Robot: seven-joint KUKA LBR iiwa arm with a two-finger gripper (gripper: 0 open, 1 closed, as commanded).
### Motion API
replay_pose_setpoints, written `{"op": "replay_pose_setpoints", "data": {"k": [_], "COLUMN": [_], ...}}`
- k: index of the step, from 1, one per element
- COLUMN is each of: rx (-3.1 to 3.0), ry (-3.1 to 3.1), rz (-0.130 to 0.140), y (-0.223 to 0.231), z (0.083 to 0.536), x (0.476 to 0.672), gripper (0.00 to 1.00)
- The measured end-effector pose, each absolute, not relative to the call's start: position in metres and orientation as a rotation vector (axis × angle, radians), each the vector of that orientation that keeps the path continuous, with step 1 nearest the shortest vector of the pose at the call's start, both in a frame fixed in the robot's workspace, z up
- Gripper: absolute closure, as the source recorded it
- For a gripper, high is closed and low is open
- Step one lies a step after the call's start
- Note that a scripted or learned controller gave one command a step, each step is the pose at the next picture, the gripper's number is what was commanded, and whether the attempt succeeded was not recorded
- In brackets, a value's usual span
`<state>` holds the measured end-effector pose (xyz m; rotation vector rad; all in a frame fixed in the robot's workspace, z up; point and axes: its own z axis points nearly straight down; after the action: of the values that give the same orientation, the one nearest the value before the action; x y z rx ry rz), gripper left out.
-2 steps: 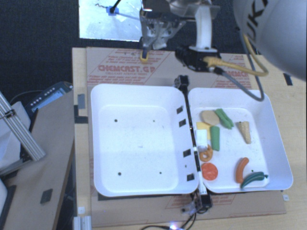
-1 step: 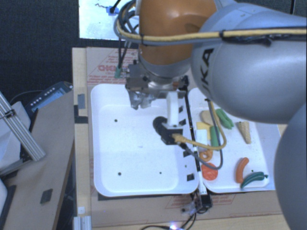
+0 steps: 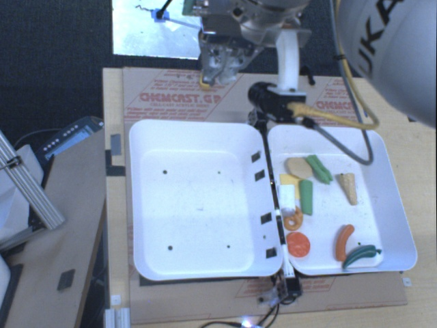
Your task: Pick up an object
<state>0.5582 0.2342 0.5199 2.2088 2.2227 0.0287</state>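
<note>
— Where is your gripper [image 3: 217, 70]?

— It hangs above the cardboard sheet [image 3: 177, 100], behind the left bin [image 3: 140, 183]. If it is open or closed, I cannot tell.

— And the objects?

— They lie in the right bin [image 3: 389, 183]: an orange sausage [image 3: 343, 241], a red disc [image 3: 298, 244], a green stick [image 3: 306, 197].

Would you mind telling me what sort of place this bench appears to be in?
Most likely a robotics lab set up for grasping trials: a grey KUKA arm hangs over two shallow white plastic bins, one holding small toy food pieces such as an orange sausage.
</note>
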Motion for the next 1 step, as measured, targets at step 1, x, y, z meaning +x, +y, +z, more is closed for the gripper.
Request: {"op": "replay_pose_setpoints", "data": {"k": [1], "rx": [2.219], "ry": [2.232], "rz": [-0.017], "y": [0.2342], "z": [0.3958], "x": [0.5095], "gripper": [1.0]}}
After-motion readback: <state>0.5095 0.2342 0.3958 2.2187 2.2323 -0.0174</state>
